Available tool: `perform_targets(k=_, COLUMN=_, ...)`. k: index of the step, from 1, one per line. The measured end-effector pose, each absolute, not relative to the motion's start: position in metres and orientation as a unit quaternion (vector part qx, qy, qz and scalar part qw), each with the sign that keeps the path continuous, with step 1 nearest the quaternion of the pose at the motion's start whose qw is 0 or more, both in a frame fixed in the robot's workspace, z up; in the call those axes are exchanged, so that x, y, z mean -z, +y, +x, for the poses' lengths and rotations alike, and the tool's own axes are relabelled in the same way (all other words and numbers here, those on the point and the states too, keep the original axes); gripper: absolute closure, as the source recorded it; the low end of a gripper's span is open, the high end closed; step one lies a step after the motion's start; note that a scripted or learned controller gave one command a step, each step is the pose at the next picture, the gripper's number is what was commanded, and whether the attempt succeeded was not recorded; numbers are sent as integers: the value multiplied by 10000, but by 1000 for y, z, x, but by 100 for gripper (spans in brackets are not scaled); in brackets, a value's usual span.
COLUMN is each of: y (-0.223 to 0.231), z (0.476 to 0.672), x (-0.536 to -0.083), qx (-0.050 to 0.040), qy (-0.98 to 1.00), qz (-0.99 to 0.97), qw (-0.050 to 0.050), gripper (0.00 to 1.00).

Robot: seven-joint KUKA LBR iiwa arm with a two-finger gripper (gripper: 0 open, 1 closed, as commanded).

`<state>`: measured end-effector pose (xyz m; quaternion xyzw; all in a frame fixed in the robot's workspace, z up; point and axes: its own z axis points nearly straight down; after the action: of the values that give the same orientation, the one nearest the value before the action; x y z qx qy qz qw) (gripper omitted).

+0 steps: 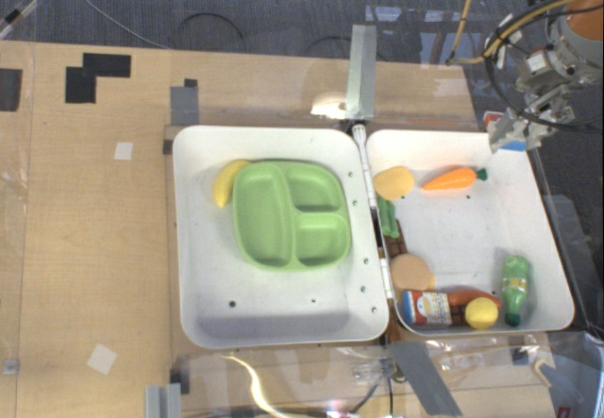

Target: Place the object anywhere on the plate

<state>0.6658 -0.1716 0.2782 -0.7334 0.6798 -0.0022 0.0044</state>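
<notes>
A green plate (288, 214) with three compartments lies in the left bin (203, 303), and nothing rests on it. A yellow banana (225, 182) lies against the plate's left rim. My gripper (512, 134) hangs over the far right corner of the right bin (491, 227), with nothing visibly in it. Just left of the gripper lies an orange carrot (449, 180), and beside that a yellow rounded fruit (394, 183).
Along the right bin's front wall sit a green bottle (514, 288), a small yellow lemon (481, 312), a labelled can (429, 309) and a tan round piece (411, 271). A thin green and brown item (390, 227) lies by the divider. Cables hang above the gripper.
</notes>
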Motion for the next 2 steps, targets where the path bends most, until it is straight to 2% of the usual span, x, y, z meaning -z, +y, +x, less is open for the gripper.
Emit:
perform_targets(k=1, y=-103, z=638, x=-186, qx=-15, qy=6120, qz=-7908, qw=27, gripper=100)
perform_targets(k=2, y=-32, z=582, x=-186, qx=10, qy=5687, qz=-8226, qw=38, gripper=100)
